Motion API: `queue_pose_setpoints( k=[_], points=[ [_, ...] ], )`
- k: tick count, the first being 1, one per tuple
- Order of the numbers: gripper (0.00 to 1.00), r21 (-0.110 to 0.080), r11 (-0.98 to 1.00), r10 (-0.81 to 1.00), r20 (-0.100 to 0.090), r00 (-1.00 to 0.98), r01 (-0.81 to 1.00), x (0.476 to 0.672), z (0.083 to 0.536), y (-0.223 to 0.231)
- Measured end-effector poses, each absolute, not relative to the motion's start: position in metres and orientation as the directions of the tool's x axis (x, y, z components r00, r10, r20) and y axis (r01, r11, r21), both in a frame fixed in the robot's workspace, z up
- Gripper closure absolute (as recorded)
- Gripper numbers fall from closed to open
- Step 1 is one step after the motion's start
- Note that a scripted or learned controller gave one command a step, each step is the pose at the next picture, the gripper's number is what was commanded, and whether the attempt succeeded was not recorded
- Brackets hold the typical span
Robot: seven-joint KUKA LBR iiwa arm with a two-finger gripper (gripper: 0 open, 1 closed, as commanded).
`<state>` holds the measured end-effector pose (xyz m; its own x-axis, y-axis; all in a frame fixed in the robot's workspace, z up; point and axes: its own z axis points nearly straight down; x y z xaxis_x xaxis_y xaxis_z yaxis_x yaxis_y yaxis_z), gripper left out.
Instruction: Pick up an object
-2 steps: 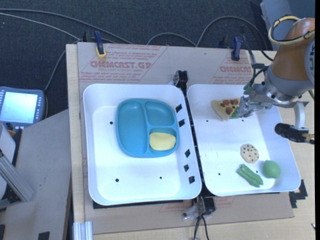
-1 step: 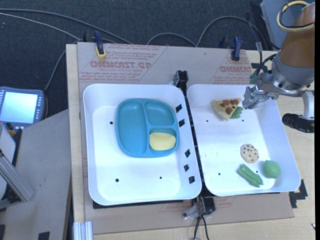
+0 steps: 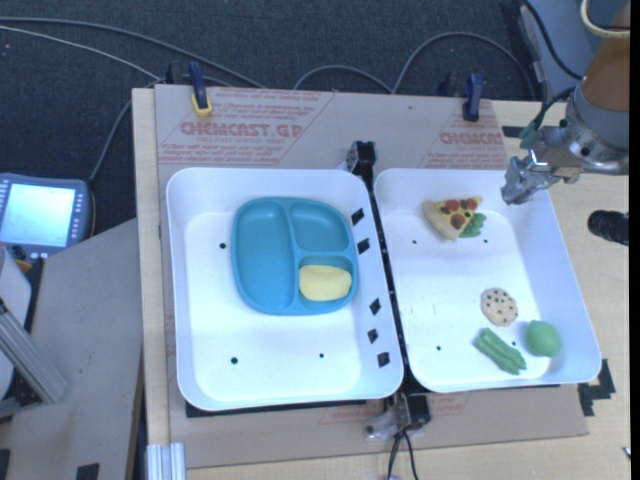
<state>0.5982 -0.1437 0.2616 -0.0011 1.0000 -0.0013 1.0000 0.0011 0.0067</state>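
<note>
In the right bin (image 3: 560,268) lie a toy pizza slice (image 3: 455,215) near the back, a speckled cookie (image 3: 498,306), a green pea pod (image 3: 499,351) and a round green piece (image 3: 543,338) toward the front right. The left bin (image 3: 190,298) holds a blue divided plate (image 3: 290,253) with a yellow piece (image 3: 325,282) in its front right compartment. My gripper (image 3: 519,186) hangs over the right bin's back right corner, to the right of the pizza slice, with nothing seen between its fingers.
Two blue clamps (image 3: 199,89) (image 3: 472,96) pin the cardboard sheet at the bench's back edge. A black divider (image 3: 368,228) runs between the bins. A tablet-like screen (image 3: 40,213) sits off the bench at left. Cables cross the dark floor behind.
</note>
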Motion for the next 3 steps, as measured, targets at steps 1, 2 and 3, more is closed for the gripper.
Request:
queue_pose_setpoints(
  k=[1, 2, 3],
  points=[
    [1.0, -0.004, 0.006, 1.0, 0.003, -0.006, 1.0, 0.585, 0.246, -0.089],
    [1.0, -0.005, 0.005, 1.0, 0.003, -0.005, 1.0, 0.567, 0.231, -0.039],
    [1.0, -0.003, 0.007, 1.0, 0.004, -0.007, 1.0, 0.556, 0.24, 0.015]
  ],
)
